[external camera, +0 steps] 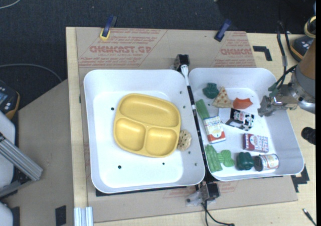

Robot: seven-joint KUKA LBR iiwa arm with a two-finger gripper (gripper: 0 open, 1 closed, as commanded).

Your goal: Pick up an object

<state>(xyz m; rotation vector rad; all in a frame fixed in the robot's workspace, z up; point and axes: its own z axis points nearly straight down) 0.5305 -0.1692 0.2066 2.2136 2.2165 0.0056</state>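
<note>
Even, bright overhead light is washing the white bins (pixel 95 119) nearly to glare, casting only soft shadows, while small items are showing slightly soft and the dark floor (pixel 50 9) is staying dim.

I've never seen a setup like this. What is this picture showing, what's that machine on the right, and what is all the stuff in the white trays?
This is one camera fixed above a workbench, looking down at a slant. The grey machine coming in from the right is a robot arm; its job is to pick up an object. At its end is a gripper, a two-finger claw, hanging over the right bin's edge. Nothing can be seen between its fingers, so it isn't holding anything.

Two shallow white bins sit side by side. The left bin holds a yellow divided plate with a cookie beside it. The right bin holds small toy groceries: a pizza slice, a red piece, a black-and-white toy, a small carton, a red box, a can and several green pieces.
</note>
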